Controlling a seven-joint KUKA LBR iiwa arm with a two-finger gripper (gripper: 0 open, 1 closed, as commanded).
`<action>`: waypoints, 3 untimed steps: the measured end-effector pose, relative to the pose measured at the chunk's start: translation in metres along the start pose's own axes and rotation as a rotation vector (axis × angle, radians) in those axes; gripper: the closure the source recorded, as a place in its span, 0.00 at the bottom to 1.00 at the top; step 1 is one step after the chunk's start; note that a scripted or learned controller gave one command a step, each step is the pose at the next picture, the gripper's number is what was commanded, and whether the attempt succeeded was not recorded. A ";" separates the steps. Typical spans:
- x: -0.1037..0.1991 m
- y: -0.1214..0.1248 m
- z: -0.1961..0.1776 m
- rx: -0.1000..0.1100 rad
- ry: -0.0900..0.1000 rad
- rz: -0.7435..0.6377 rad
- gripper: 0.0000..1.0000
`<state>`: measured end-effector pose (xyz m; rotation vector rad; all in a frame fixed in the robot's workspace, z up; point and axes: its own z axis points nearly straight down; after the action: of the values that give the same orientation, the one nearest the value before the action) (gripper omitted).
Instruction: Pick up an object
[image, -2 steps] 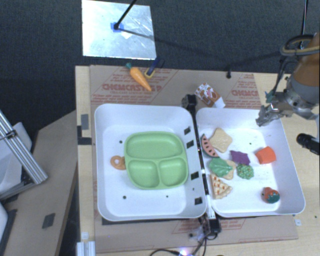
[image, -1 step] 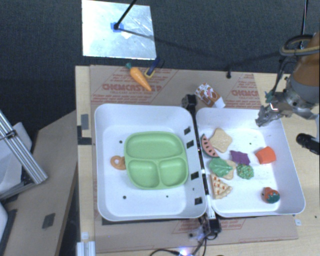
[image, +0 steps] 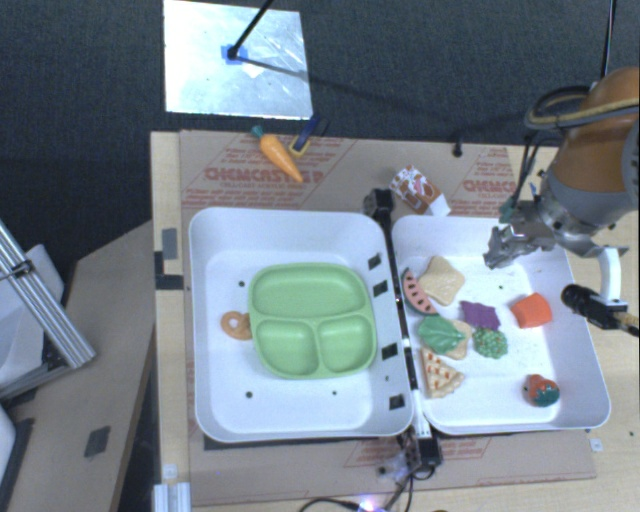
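My gripper (image: 503, 247) hangs over the back part of the right bin (image: 580, 395), with nothing visibly between its fingers. Below and left of it lie a tan bread slice (image: 443, 280) and a watermelon slice (image: 413, 291). Further forward sit a purple piece (image: 479, 315), a green leaf on a cracker (image: 441, 333), a broccoli floret (image: 490, 343), and a pizza wedge (image: 438, 373). An orange block (image: 531, 310) lies right of the purple piece. A red and teal toy (image: 541, 390) rests near the front right corner.
The left bin (image: 215, 300) holds a green divided plate (image: 310, 318) and a small pretzel (image: 236, 325). Behind the bins lie a toy carrot (image: 280, 156) and a wrapped snack (image: 415, 188). A foil sheet (image: 238, 58) sits at the back.
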<state>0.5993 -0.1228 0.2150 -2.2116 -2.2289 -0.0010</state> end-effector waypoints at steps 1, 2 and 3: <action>0.046 -0.025 0.006 0.000 0.001 0.000 1.00; 0.090 -0.046 -0.016 -0.002 0.001 -0.001 1.00; 0.113 -0.054 -0.003 -0.001 -0.001 0.000 1.00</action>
<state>0.5447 -0.0097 0.2178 -2.2128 -2.2291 -0.0011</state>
